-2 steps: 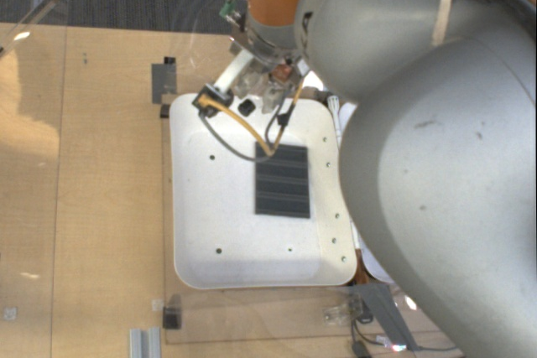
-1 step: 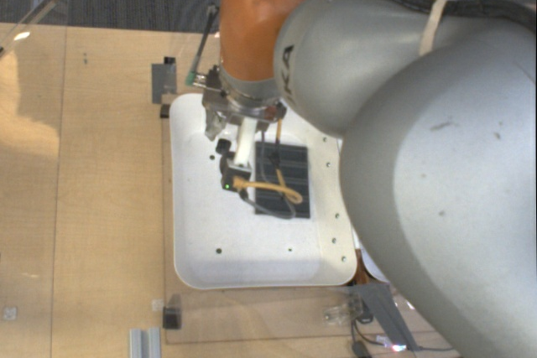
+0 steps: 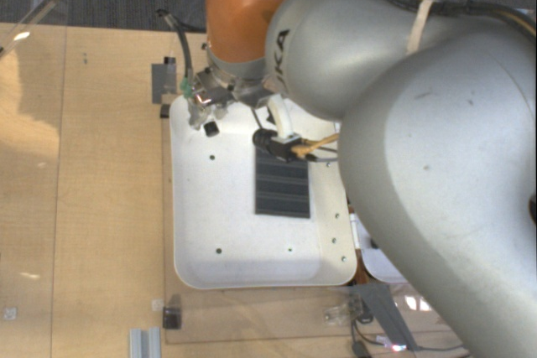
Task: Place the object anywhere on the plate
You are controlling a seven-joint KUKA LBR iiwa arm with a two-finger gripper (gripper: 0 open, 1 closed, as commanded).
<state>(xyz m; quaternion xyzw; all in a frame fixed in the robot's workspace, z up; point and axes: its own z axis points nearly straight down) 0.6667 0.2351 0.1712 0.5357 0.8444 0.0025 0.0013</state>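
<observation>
A dark grey ribbed rectangular slab (image 3: 283, 187) lies flat in the middle of the left white bin (image 3: 218, 264). My gripper (image 3: 201, 109) hangs over the bin's far left corner, below the orange band of the wrist, well to the upper left of the slab. A small dark bit (image 3: 210, 128) shows just under the gripper; I cannot tell whether it is a held thing or part of the gripper. The arm's bulk hides everything to the right of the slab.
The grey arm (image 3: 419, 138) covers the right half of the view, with a sliver of the second bin (image 3: 379, 262) showing beneath it. The wooden bench (image 3: 84, 180) stretches to the left. Small brackets (image 3: 171, 316) stand by the bin's near left corner.
</observation>
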